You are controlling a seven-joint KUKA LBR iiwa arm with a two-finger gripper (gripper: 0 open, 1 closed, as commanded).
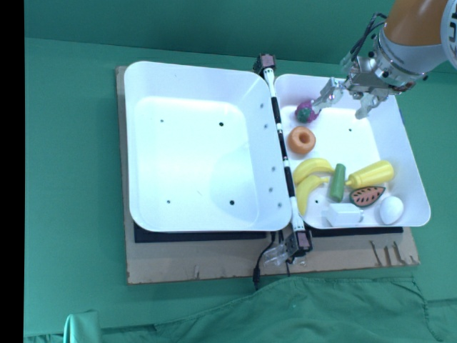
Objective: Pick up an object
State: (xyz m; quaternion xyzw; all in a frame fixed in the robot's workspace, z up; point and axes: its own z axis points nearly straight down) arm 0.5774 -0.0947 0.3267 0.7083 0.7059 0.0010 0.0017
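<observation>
Spread wide and holding nothing, the gripper (348, 98) hangs over the far end of the right bin (389, 131), one finger (327, 93) reaching toward the grapes and the other (366, 106) apart from it on the right. Beneath it all lies the table (71, 156), draped in green cloth, with a cardboard sheet (200, 263) under both bins. Next in size, the left bin (193, 145) sits beside the right one, the two touching along a black-and-white strip (280, 138). Above the gripper, the arm (421, 13) shows its orange band at the upper right. Inside the right bin, a banana (311, 181) lies near the middle by the left wall, with a yellow squash (371, 173) to its right and a green cucumber (336, 181) between them. An orange donut (301, 141) rests farther back. A white block (344, 214) lies at the near wall, a white egg (390, 209) beside it, and a watermelon slice (367, 196) just behind. Smallest, the purple grapes (305, 111) sit just beside the left fingertip.
</observation>
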